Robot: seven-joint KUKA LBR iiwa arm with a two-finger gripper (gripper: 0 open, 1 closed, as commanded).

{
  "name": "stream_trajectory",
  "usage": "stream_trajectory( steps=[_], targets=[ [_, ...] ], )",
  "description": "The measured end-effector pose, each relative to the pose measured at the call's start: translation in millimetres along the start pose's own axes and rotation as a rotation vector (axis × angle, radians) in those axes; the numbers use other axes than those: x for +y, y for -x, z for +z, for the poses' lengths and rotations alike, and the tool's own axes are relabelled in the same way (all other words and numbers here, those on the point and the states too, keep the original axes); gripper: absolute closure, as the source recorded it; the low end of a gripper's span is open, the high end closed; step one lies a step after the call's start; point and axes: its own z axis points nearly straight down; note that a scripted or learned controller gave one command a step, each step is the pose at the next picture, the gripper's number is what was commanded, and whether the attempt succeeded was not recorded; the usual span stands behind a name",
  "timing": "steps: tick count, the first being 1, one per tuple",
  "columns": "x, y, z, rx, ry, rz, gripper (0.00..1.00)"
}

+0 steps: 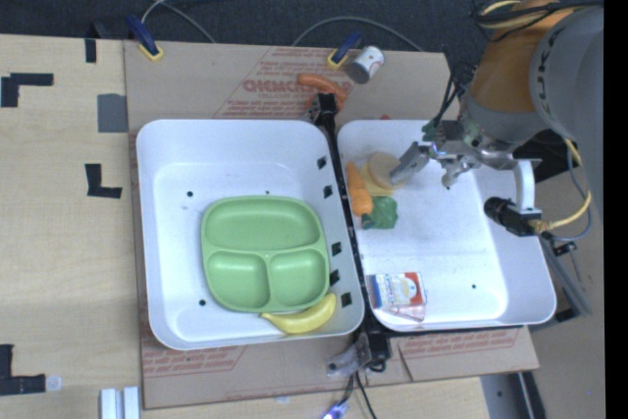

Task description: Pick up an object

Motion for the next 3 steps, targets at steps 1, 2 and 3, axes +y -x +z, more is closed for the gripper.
stream_trajectory(
  steps=[1,2,3],
  targets=[
    [13,-17,67,-0.013,0.015,0.005,0.00],
    [18,-15,77,-0.015,0.015,0.005,0.00],
    [53,-23,80,-0.010,0.006,0.003,0.00]
  ],
)
